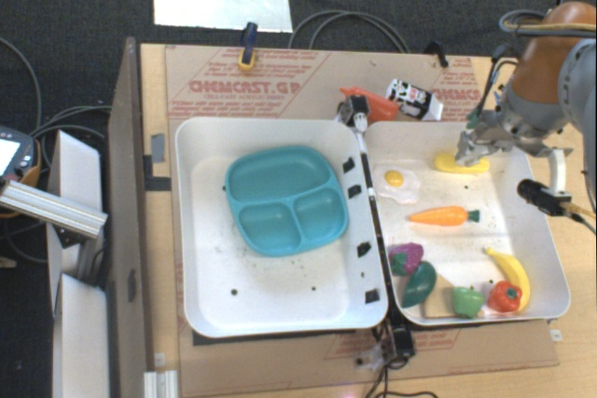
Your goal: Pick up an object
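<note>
Two shallow white bins are sitting side by side on a cardboard-covered bench, the left bin [210,294] carrying a teal divided plate [284,199] lying flat near its middle. The grey KUKA arm [550,61], orange band above its wrist, is reaching in from the right and hanging its gripper [474,147] over the far end of the right bin [550,270]; whether its fingers are spread or pressed together cannot be told from this angle. Directly beneath the gripper, a flat yellow toy piece [460,165] is lying on the bin floor, apparently touching the fingertips. Nearer the camera, a toy carrot [440,216] is lying crosswise, a toy banana [511,275] is resting along the right wall, and a toy fried egg [398,181] is sitting by the divider.
</note>
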`<state>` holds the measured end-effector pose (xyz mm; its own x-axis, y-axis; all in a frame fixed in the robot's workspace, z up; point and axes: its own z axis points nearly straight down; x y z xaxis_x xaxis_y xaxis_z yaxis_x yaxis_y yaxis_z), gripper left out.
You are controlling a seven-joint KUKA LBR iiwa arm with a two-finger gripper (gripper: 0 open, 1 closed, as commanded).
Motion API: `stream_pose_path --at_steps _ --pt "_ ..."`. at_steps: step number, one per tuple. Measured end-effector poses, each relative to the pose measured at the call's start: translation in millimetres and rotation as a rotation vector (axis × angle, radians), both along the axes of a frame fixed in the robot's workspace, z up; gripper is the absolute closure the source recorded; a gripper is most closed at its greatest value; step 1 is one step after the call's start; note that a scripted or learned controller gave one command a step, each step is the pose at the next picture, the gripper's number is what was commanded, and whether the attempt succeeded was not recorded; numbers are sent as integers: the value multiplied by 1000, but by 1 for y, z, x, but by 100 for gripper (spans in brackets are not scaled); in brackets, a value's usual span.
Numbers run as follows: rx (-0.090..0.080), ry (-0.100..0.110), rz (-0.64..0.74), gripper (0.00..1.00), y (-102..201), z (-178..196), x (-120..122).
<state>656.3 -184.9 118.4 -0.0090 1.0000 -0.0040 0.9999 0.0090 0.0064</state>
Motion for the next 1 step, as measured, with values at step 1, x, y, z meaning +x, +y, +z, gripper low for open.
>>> stream_pose_path --at_steps 1 --pt "-1 1 1 0 0 0 0"
